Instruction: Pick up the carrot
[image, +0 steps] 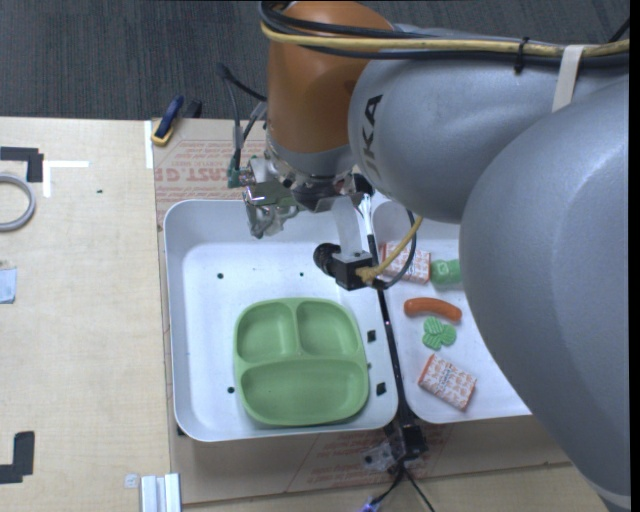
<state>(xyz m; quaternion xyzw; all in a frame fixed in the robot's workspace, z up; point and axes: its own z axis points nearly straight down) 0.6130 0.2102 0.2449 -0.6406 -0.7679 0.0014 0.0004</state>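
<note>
Carrot (432, 308) lies untouched in the right bin (500, 395), so the pick is not yet done. Going left to right: gripper (262, 222) hangs over the left bin (200, 300), carrying nothing, finger state unclear; green divided plate (300, 360); then the carrot, well apart.

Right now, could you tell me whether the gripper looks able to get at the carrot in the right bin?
Probably yes. The carrot lies uncovered in the right bin, apart from the green toy beside it. The gripper hangs over the left bin, so it must cross over.
</note>
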